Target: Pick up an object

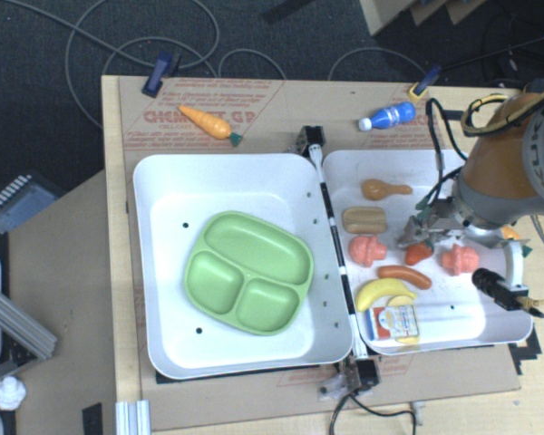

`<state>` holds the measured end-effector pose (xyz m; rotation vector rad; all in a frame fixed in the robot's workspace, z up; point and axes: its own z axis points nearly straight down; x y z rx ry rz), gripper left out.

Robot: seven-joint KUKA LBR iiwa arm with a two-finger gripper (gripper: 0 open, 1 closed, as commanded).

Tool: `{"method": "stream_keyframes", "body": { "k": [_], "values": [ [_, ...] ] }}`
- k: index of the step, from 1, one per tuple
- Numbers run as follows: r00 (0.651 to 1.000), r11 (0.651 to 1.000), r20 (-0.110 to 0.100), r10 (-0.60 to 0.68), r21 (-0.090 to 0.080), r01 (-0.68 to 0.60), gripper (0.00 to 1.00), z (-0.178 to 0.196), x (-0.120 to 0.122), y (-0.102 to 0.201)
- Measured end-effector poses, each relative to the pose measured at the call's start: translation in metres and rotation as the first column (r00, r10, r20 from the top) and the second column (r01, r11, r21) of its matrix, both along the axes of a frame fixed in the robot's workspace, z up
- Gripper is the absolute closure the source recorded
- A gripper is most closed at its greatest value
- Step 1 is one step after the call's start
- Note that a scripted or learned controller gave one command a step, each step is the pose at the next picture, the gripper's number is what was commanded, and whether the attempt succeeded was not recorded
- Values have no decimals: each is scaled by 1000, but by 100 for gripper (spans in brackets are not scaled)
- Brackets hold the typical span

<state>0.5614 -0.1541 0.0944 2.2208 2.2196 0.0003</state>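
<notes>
The right bin (490, 329) holds several toy foods: a brown drumstick (385, 188), a tan bread piece (364, 218), a pink lump (368, 249), a red sausage (403, 276), a yellow banana (385, 291), a small carton (397, 323), a red piece (419, 254) and a pink piece (460, 260). My gripper (423, 233) is low in this bin, just above the red piece and between the bread and the pink piece. The wrist hides how the gripper meets the red piece.
A green divided plate (247, 272) lies in the left bin (163, 188). On the bench behind the bins lie an orange carrot (208, 121) and a blue bottle (388, 116). Black cables loop beside the arm (503, 161) at the right.
</notes>
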Motion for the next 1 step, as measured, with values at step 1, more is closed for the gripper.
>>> {"method": "stream_keyframes", "body": {
  "k": [1],
  "values": [
    [1000, 1000, 2, 3, 2, -3, 100, 91, 40, 75]
  ]
}}
